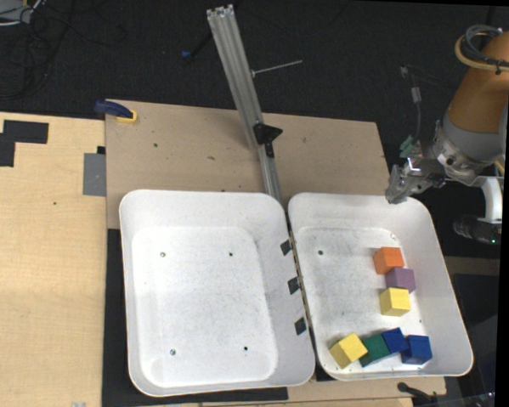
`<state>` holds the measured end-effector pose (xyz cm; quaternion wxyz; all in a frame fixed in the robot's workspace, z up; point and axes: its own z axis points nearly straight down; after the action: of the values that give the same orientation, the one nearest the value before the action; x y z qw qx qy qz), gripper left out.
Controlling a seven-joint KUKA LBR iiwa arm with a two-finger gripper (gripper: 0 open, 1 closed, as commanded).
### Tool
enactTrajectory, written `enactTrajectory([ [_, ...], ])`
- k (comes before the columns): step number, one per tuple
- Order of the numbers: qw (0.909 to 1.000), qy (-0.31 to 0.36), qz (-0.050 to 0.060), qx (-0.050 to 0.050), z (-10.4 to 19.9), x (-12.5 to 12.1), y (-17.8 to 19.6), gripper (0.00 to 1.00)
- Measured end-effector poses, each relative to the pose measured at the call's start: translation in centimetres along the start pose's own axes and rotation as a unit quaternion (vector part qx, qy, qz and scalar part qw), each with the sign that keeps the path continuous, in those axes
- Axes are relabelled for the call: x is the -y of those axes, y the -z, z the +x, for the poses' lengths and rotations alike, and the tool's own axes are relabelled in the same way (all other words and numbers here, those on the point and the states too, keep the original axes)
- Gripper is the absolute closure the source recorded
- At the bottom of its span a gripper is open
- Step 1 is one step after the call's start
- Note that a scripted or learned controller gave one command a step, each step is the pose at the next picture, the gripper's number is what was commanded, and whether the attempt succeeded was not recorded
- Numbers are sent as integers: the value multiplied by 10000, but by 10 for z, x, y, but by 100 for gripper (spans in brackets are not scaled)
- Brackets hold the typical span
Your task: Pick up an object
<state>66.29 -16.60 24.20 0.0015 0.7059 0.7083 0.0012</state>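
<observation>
Nearest the camera, along the near wall of the right bin (452,332), lies a row of blocks: a yellow block (347,350), a green block (374,348) and two blue blocks (405,344), touching one another. Farther in, by the bin's right wall, a second yellow block (395,300), a purple block (401,279) and an orange block (388,259) stand in a short line running away from the camera. My gripper (398,187) hangs over the bin's far rim, carrying nothing; whether it is apart or together I cannot tell. So every candidate lies nearward of me, the orange block closest, almost straight toward the camera. I judge that one the easiest target.
</observation>
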Motion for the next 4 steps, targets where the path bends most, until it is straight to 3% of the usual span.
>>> enactTrajectory([
  [2,10000,3,42,-14,99,10,-20,100],
  [4,10000,10,41,-16,208,37,-5,100],
])
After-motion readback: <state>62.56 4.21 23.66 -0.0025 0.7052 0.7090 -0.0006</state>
